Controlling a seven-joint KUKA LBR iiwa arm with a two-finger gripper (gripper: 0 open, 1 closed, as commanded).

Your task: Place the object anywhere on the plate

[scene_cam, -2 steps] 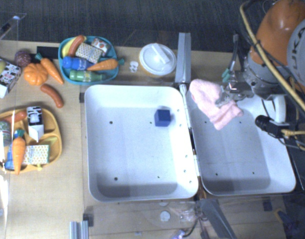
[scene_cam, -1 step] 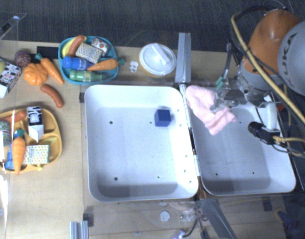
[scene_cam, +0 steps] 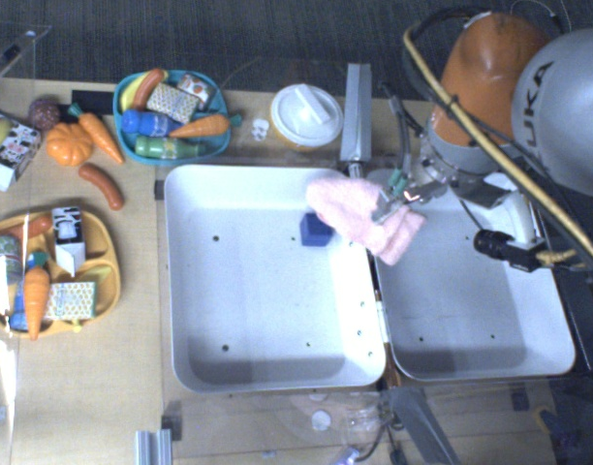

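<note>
A pink cloth (scene_cam: 347, 207) hangs over the divider between the two white bins, its left part above the left bin (scene_cam: 258, 337) and its right corner above the right bin (scene_cam: 471, 327). My gripper (scene_cam: 391, 202) comes in from the upper right and is shut on the cloth's right part, with cloth bunched between its fingers. A small blue block (scene_cam: 316, 230) lies on the left bin's floor, just under the cloth's left edge. No plate stands inside either bin.
Outside the bins at the left stand a yellow dish (scene_cam: 109, 264) and a blue dish (scene_cam: 222, 143), both full of toy food. Loose toy vegetables (scene_cam: 83, 143) lie between them. A white lidded tub (scene_cam: 307, 114) sits behind the left bin.
</note>
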